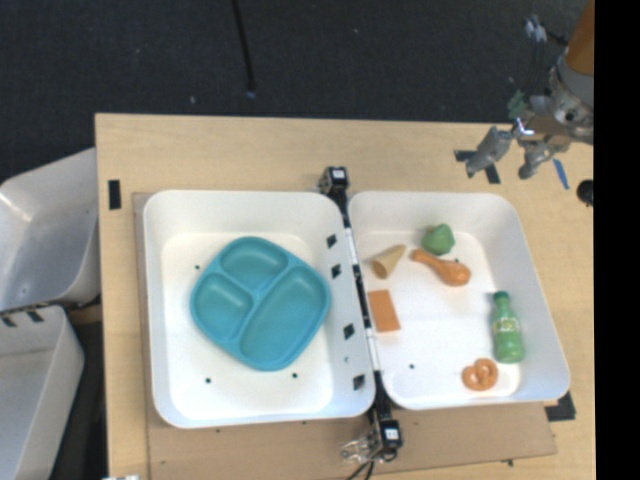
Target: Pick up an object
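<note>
- Camera view: gripper (508, 162) sits at upper right, over the bare bench (230, 153) just behind the back rim of the right bin (520, 218).
- Fingers (484, 155) are spread apart, clear gap between the two dark tips, nothing between them.
- Orange band of the arm (580, 38) shows at the top right edge, above the wrist.
- Right bin contents, all lying on its floor, none touching the fingers:
  - green ball (437, 238) near the back, closest item to the gripper but still apart from it, inside the rim.
  - orange carrot (443, 268) just in front of the ball, lying at a slant, thick end to the right.
  - tan cone (389, 260) left of the carrot, near the divider.
  - orange block (383, 310) in front of the cone, flat.
  - green bottle (506, 327) by the right wall, on its side, cap toward the back.
  - orange pretzel (480, 375) at the front, just in front of the bottle.
- Left bin (160, 268) holds a blue tray (261, 303) with compartments, roughly centred, well apart from the gripper.
</note>
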Controlling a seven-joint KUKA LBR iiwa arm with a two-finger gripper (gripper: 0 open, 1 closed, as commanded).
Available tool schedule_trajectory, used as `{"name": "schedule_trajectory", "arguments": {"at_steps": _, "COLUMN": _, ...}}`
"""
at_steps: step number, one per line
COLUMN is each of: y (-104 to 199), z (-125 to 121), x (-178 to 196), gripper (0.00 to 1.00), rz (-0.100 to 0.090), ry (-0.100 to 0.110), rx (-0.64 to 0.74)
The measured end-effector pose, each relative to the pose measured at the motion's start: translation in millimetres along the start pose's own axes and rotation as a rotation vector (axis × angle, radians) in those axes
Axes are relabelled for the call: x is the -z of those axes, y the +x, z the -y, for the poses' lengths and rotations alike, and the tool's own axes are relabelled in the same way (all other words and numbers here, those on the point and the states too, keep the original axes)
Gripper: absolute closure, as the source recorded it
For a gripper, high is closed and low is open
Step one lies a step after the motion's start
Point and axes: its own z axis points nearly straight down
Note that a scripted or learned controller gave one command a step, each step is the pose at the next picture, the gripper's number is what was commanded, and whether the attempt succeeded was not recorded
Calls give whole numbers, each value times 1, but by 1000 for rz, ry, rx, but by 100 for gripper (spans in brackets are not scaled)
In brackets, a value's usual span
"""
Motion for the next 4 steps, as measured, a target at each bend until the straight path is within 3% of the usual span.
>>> {"name": "schedule_trajectory", "arguments": {"at_steps": 2, "y": -5, "z": -8, "x": -102, "gripper": 0, "rz": 0, "ry": 4, "rx": 2}}
{"name": "schedule_trajectory", "arguments": {"at_steps": 3, "y": -11, "z": 2, "x": -152, "gripper": 0, "rz": 1, "ry": 4, "rx": -1}}
{"name": "schedule_trajectory", "arguments": {"at_steps": 4, "y": -12, "z": 0, "x": -137, "gripper": 100, "rz": 5, "ry": -4, "rx": 1}}
